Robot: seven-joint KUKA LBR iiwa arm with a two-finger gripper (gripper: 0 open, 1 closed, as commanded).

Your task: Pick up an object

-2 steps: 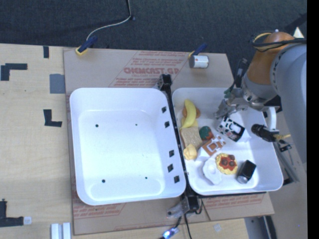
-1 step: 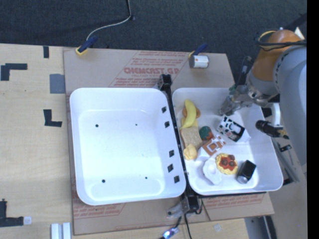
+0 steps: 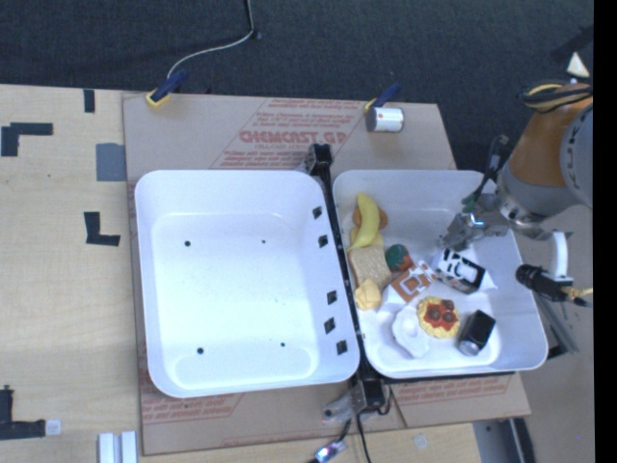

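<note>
Arm cut off by frame's right side; only orange band and grey wrist section show. Gripper small and dark against right bin; fingertips blur together, open/shut not readable. Black-and-white item just below gripper: can't tell contact or gap, identity unclear. Tan block partly under banana end. White lump partly covered by red-topped piece. Small dark cylinder near bin's front wall, details too small. Cardboard print partly hidden by bins.
</note>
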